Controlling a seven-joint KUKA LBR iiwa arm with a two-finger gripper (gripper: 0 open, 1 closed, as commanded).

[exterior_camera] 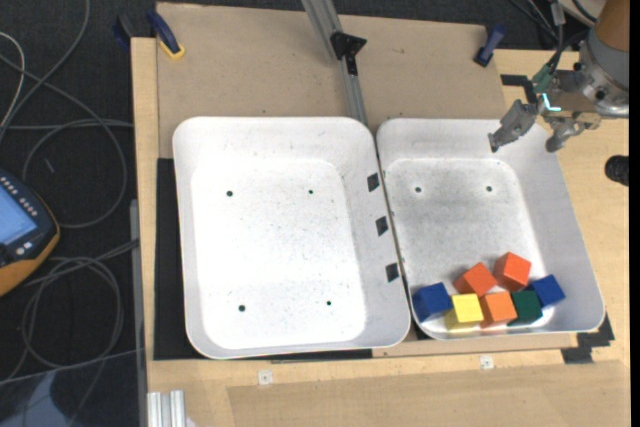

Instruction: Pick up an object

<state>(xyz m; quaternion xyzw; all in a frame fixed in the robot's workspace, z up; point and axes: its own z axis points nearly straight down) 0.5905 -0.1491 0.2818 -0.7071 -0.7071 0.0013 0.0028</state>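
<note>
The tool (535, 127) was seen above the far right corner of the right bin (565, 205), with its two fingers spread apart and nothing between them. No object had yet been picked up. The candidates lay clustered in that bin's near corner, well apart from the tool: an orange block (515, 268) and another orange block (476, 278) at the far side of the cluster, a yellow block (467, 309) and a third orange block (497, 307) nearer the rim, a green block (526, 304) just beside them, and blue blocks at either end (431, 299) (547, 290). The left bin (200, 145), on the other side of the right bin, held none of them. Judged from this, the whole task remained to be done: the tool would have to be brought across the right bin to the cluster, lowered, closed on one block and lifted.
</note>
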